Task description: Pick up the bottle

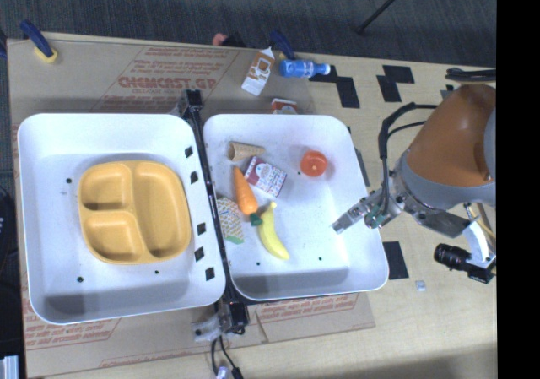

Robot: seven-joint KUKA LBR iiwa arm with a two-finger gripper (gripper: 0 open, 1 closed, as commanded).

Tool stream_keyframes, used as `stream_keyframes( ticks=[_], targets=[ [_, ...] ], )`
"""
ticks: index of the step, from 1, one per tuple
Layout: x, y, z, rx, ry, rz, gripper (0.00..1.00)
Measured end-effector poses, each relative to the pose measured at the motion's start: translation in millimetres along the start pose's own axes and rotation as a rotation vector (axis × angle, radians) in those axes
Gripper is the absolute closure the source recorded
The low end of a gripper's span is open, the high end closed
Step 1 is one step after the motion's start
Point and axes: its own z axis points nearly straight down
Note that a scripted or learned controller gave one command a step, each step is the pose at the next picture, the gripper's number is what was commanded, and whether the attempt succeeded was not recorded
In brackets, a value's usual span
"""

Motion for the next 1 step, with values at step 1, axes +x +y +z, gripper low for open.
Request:
stream_keyframes(
  ticks=[1],
  targets=[
    [0.1, 0.1, 1.7, 0.001, 0.001, -0.426, 1.00]
  ],
)
